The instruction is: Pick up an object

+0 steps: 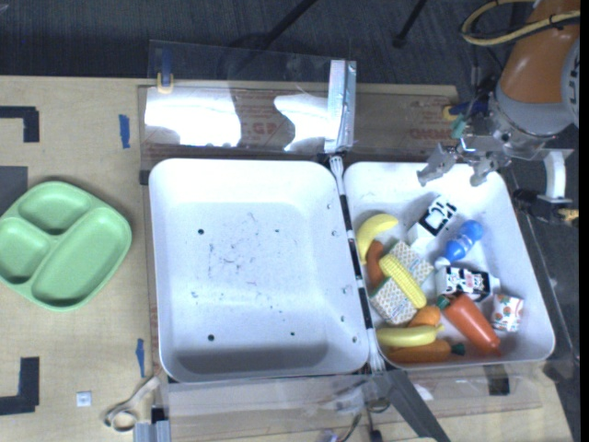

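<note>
Camera view put the near edge of the table [83, 357] closest to you, with black tape corner marks along its 9 o'clock side and a green divided plate [61, 243] resting there, well apart from the bins. You would judge the marks to be placement guides, though nothing confirmed it.

Next came the two white bins, touching along a shared rim. The left bin [248, 265] sat at the centre. The right bin [529, 274], toward 3 o'clock, held all the candidates for picking, crowded together at its near half: a banana [406, 336] at the front, an orange carrot [472, 324] just beside it, a corn cob [403, 278] lying over a pale waffle-patterned piece [398, 295], a second banana [371, 230] against the dividing rim, a blue bottle [463, 239], and a small black-and-white carton [438, 215]. A cow-patterned carton [467, 284] and a small white pack with red marks [507, 312] lay near the carrot. You could not read any lettering on them; the print was too small.

Farthest, at about 2 o'clock, the end effector [463, 166] hung over the far rim of the right bin with its fingers spread and nothing between them. That suited an approach from above, you might reckon. Behind the bins stood a clear panel [248, 109].
</note>
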Robot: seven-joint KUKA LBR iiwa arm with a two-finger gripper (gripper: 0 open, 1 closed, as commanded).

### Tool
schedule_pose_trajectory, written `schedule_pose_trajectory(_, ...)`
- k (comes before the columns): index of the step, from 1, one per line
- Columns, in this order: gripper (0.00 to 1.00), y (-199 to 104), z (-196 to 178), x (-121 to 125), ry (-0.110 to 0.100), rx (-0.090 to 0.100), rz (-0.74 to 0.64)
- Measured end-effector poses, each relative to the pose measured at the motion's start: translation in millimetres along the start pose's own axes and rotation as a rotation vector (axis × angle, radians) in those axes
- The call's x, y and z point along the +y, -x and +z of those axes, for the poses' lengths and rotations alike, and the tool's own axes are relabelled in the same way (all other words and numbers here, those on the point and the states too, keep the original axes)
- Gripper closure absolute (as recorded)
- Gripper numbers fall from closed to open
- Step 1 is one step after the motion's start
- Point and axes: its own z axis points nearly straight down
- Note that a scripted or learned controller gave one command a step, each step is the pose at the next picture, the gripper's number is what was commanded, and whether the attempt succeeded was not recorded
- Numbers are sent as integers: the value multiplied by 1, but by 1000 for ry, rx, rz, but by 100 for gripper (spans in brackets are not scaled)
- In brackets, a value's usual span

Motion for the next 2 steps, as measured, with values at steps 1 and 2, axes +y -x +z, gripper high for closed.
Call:
schedule_pose_trajectory(1, 0, 5, 107, -31, 4, -2, 21)
schedule_pose_trajectory(2, 100, 5, 97, -30, 7, -1, 22)
